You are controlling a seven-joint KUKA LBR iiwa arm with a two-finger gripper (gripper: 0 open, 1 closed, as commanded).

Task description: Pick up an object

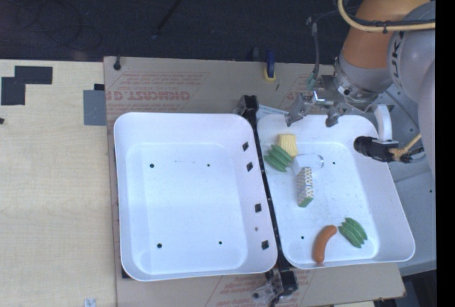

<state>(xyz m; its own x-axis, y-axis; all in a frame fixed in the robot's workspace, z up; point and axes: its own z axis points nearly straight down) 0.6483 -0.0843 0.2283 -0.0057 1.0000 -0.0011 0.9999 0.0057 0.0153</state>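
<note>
- The arm (387, 21) reaches in from the right, its orange band above the wrist, and hangs over the far edge of the right bin (387, 227).
- The gripper (313, 114) sits at the right bin's far rim; its two fingers (293, 116) are spread wide, with nothing between them.
- A yellow corn piece (287, 143) lies in the far left part of the right bin, just below the gripper.
- A green pod (278, 157) lies touching the corn on its near-left side, close to the wall between the bins.
- A small patterned block (306, 185) lies near the bin's middle, upright in the view, just beside the corn and pod.
- An orange sausage (323, 244) lies toward the near edge of the right bin.
- A second green pod (353, 232) lies just right of the sausage.
- The left bin (128, 178) stands beside the right one, their walls touching.
- Both bins rest on a cardboard sheet (178, 89) on the counter (50, 192).
</note>
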